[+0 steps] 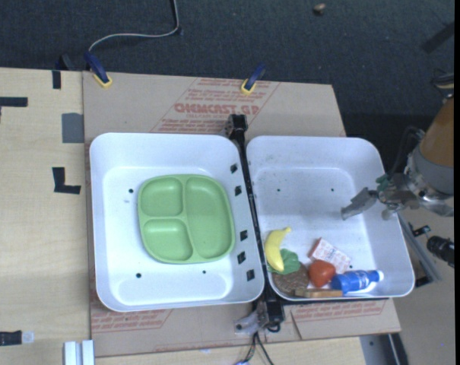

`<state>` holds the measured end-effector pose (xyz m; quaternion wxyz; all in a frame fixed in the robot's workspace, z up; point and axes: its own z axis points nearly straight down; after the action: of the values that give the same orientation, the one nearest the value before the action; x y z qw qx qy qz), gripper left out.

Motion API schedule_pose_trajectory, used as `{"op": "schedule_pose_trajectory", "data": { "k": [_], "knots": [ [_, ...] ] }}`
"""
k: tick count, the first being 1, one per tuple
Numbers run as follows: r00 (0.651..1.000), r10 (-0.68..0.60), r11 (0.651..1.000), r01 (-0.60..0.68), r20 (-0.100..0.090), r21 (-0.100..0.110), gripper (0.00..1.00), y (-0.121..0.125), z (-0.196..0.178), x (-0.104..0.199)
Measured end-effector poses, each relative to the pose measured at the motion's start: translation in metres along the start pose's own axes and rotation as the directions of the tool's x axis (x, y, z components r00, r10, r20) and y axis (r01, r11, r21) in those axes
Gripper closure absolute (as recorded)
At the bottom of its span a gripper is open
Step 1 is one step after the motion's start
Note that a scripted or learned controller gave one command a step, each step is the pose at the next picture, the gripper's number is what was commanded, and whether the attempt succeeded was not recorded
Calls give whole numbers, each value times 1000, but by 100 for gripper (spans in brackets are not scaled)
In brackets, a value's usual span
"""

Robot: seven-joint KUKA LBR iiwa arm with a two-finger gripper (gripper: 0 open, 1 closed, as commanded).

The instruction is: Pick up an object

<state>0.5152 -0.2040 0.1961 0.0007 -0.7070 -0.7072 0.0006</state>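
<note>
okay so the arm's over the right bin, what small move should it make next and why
Probably shift the end effector toward the near edge of the right bin and lower it. It hangs over bare floor with nothing between its fingers, while the banana, tomato and blue bottle sit clustered along that edge.

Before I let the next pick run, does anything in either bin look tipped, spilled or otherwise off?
Nothing spilled or broken. The green divided plate lies flat in the left bin. In the right bin, the banana, blue bottle and other items are crowded into the near corner, overlapping, which may hinder a clean grasp.
</note>
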Motion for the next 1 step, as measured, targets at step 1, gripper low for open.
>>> {"op": "schedule_pose_trajectory", "data": {
  "k": [1],
  "knots": [
    [1000, -1, 1000, 1, -1, 2, 0, 17, 57, 54]
  ]
}}
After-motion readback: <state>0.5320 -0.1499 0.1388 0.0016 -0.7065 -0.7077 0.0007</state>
